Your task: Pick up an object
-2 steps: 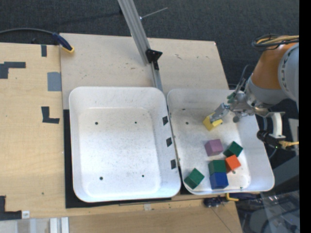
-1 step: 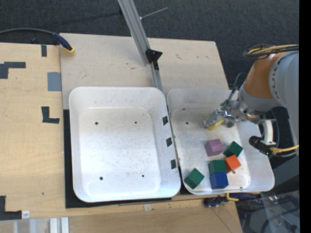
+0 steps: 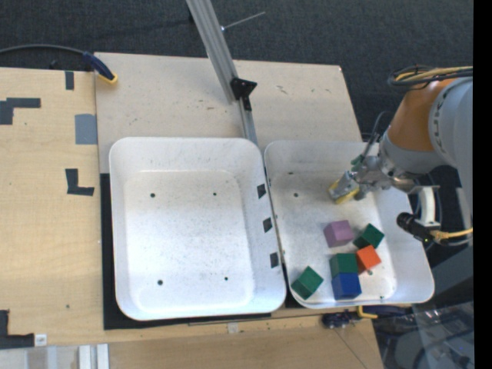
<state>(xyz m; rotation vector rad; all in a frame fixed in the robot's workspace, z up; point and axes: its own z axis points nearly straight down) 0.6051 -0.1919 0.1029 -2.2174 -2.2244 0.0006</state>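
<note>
Camera view, left to right: left bin (image 3: 127,206) sits beside the right bin (image 3: 407,290), rims touching in the middle. A metal pole (image 3: 211,33) runs in from the top down to the seam between them. Right bin holds the blocks, clustered at its near end: green block (image 3: 308,281) near the left wall, purple block (image 3: 337,233) above the cluster, a green one (image 3: 344,264) with a blue block (image 3: 347,285) just below it, touching, orange block (image 3: 369,258) just right of those, dark green block (image 3: 372,236) just above the orange. Gripper (image 3: 344,191) is in the right bin's upper middle, apart from the cluster, something yellowish at its tip. Can't tell whether the fingers are open or closed, or whether they hold anything. Arm (image 3: 419,129) comes in from the right, orange band visible.
</note>
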